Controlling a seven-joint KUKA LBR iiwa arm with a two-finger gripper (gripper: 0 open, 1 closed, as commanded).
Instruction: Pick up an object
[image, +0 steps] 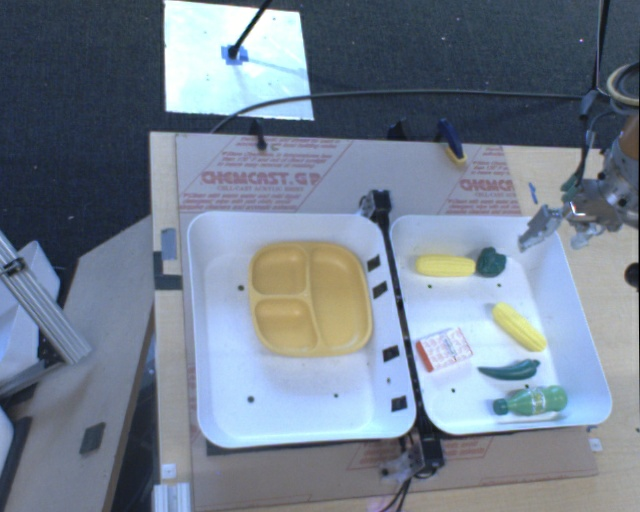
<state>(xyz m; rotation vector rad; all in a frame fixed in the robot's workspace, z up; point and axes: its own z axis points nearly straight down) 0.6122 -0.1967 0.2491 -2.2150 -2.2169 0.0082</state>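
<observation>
The end effector (556, 226) hangs spread and empty over the right bin's (585, 330) far right corner. The nearest target, a corn cob (446, 266), lies along the far wall; rounded, it could roll from the grip.

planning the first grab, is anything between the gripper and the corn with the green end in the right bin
Nothing visible is. The gripper hangs over the right bin's far right rim, and the corn with the green end lies just to the view's left with bare bin floor between.
</observation>
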